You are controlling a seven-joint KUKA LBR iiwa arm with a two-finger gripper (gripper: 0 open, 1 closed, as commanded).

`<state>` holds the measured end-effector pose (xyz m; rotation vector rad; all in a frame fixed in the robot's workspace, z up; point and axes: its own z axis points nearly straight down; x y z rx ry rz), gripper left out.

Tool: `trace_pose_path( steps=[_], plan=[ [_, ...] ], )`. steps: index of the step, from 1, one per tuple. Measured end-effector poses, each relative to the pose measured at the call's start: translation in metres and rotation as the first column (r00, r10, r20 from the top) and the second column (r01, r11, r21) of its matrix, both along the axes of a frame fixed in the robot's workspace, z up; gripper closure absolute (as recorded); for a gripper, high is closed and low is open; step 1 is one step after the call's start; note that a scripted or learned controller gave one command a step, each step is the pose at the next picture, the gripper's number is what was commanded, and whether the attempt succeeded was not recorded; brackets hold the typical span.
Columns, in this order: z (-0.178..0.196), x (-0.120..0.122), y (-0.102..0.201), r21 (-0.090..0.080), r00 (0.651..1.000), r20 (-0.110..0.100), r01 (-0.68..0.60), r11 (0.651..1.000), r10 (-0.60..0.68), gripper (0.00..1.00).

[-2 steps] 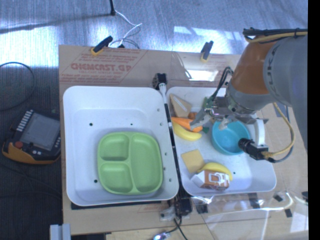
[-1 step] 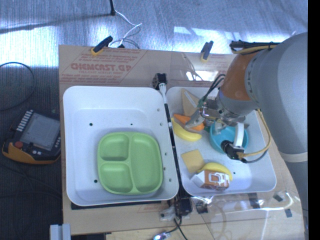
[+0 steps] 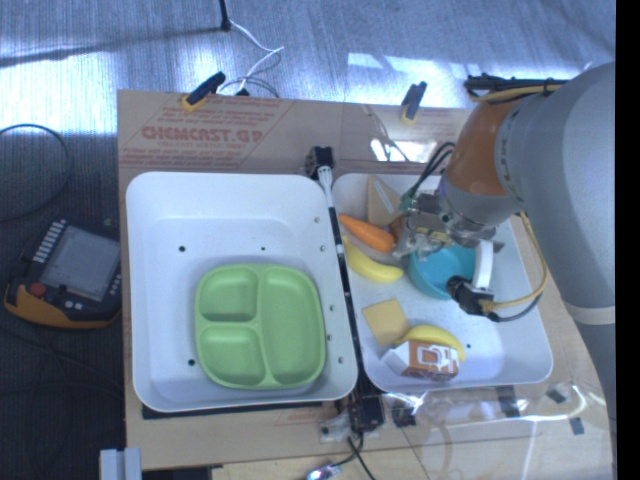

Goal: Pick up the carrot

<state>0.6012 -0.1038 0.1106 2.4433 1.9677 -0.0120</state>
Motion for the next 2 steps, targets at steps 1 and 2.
trace_pose_path(
  steps=[1,2],
  plan=[
    [-0.012,-0.008,0.006,0.006,0.985,0.035,0.171,0.985,-0.171,1.00],
    [0.074,0.002,0.052,0.006,0.866,0.005,0.500,0.866,-0.500,1.00]
  ],
)
